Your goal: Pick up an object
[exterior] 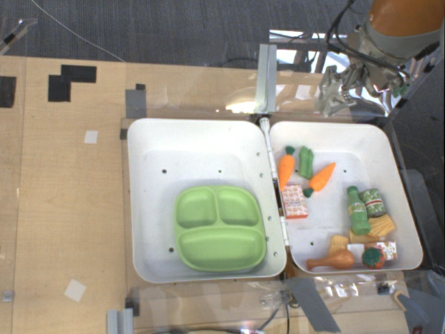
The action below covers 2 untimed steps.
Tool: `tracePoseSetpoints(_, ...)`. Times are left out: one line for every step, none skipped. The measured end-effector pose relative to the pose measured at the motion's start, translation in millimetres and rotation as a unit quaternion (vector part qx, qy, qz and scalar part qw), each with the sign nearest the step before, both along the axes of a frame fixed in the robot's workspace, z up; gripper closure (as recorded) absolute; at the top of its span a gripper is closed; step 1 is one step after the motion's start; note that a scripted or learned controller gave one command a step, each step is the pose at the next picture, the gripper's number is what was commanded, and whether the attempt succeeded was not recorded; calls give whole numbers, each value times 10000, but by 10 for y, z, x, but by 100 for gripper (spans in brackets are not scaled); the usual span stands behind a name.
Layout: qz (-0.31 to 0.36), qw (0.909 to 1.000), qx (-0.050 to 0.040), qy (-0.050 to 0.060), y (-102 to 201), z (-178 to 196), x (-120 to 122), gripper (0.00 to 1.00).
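Bench: wood, with two white bins side by side.
Progress: I've lifted nothing yet; whole pick remains.
Gripper point(338, 94): beyond right bin's point(400, 160) far edge, fingers apart, clamped on nothing.
Left bin point(149, 158): green tray point(220, 227).
Right bin: carrots point(321, 177), bottle point(358, 211), carton point(295, 202), other toy food along near edge.
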<state>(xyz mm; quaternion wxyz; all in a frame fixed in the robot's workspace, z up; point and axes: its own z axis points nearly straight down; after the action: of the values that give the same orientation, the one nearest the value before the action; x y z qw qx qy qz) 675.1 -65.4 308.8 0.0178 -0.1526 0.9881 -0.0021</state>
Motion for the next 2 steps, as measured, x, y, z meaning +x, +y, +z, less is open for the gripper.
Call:
tracePoseSetpoints(133,9998,-12,120,-221,52,-48,100)
tracePoseSetpoints(136,9998,-9,120,-214,51,-47,0)
